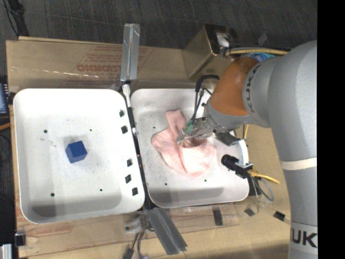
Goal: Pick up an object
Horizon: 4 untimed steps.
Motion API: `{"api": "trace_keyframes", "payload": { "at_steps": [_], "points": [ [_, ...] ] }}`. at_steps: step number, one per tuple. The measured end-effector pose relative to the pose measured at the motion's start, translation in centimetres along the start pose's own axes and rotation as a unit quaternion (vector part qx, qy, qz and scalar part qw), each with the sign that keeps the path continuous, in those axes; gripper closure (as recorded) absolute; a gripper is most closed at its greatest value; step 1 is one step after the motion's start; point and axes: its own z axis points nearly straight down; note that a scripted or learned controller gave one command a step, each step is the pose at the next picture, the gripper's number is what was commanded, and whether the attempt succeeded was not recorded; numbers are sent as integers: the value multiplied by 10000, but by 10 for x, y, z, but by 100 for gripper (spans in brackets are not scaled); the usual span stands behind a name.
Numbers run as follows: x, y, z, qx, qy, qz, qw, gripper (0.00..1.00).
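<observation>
A crumpled pink cloth (pixel 178 144) lies in the right bin (pixel 161 190), near its middle. My gripper (pixel 190 135) is down on the cloth's upper right part, its tip pressed into the folds. The arm's grey body and orange band reach in from the right and cover the bin's right side. A blue cube (pixel 76 151) sits alone in the left bin (pixel 32 198), left of its centre, far from the gripper.
A metal divider bar (pixel 131 53) runs between the bins at the back. Cardboard (pixel 70 63) lies behind the bins, and a brown box (pixel 207 50) stands behind the right bin. Small black clips (pixel 129 161) line the shared bin edge.
</observation>
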Motion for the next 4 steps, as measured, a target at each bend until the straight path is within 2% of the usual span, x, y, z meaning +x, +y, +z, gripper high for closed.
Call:
{"api": "trace_keyframes", "payload": {
  "at_steps": [1,2,3,4],
  "points": [
    [37,52,1,-6,-11,-439,9990,0],
    [38,52,-9,-1,-11,-461,9989,100],
    [38,52,-9,-2,-12,-462,9989,0],
    [38,53,-19,4,-11,-484,9988,100]
  ]
}}
